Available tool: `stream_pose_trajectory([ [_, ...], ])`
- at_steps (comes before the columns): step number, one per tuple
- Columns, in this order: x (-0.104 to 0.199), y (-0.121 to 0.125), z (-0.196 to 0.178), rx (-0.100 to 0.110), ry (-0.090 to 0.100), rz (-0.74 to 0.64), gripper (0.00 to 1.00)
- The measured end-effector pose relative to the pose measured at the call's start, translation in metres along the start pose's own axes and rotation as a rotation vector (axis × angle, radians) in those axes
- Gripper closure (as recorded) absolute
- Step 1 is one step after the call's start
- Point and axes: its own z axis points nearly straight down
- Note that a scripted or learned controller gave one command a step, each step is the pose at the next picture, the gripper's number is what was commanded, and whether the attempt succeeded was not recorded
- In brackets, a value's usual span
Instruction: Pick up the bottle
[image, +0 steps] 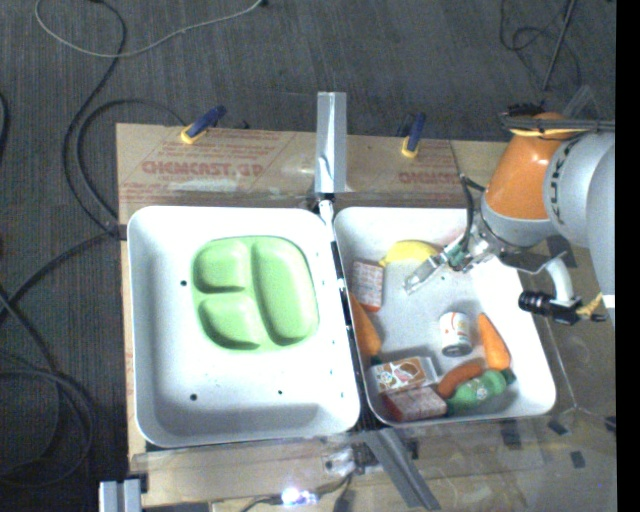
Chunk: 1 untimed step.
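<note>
One green bottle (478, 392) lies unheld while the fingers (428, 272) hang slightly spread, empty, beside "CHEMCAST" board lettering (195, 168).

The gripper (432, 268) hangs over the right bin (540, 395), beside a lemon (408, 250) at its 11 o'clock. The green bottle (480, 390) lies at its 5 o'clock, touching a carrot (458, 377).

Green divided tray (256, 292) in left bin (150, 330); carrots, boxes right.
</note>
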Motion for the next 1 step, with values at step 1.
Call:
stream_pose_trajectory([
  [1, 0.0482, 0.0429, -0.0183, 0.011, -0.013, -0.137, 0.00],
])
